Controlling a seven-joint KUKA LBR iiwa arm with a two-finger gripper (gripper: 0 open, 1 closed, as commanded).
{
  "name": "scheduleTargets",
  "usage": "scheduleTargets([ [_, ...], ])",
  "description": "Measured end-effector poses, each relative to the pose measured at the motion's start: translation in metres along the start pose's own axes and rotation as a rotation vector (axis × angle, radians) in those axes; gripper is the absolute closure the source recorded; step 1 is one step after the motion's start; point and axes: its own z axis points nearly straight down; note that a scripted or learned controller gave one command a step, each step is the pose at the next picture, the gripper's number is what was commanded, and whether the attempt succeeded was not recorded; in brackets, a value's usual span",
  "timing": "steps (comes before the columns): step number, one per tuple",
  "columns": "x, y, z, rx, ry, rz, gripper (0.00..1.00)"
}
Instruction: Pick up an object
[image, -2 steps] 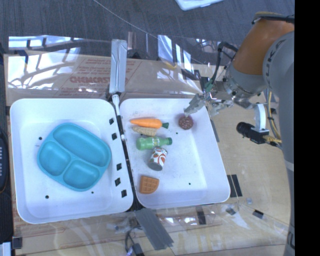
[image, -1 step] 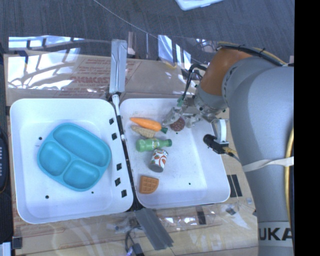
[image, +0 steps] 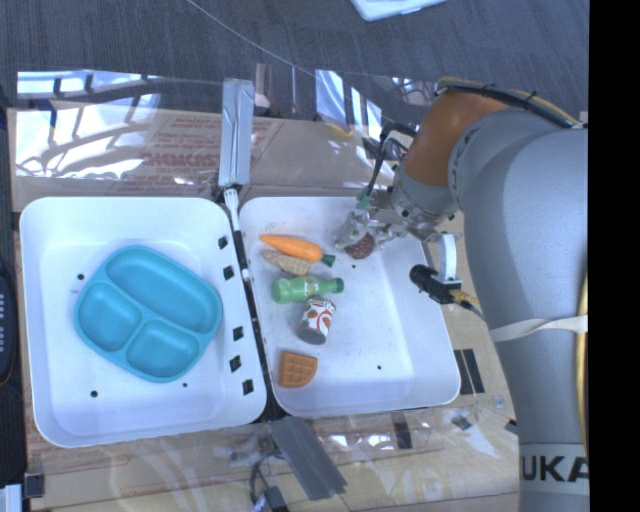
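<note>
My gripper (image: 356, 234) is low over the back of the right bin (image: 400, 350), just right of an orange carrot (image: 291, 246). A small brown and grey thing (image: 362, 247) sits right under the gripper's tip; whether it is held is unclear. In front of the carrot lies a tan corn cob (image: 286, 263), then a green bottle (image: 306, 289) on its side. A small can with an orange and white label (image: 316, 320) stands nearer the front, and a waffle piece (image: 297, 368) rests by the front wall.
The left bin (image: 50, 390) holds a blue divided plate (image: 148, 312). A ridge with black clips (image: 240, 300) separates the two bins. The grey arm (image: 510, 200) covers the right bin's right rim.
</note>
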Motion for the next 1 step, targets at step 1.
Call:
scheduleTargets([
  [1, 0.0428, -0.0089, -0.0767, -0.007, 0.0, -0.046, 1.0],
])
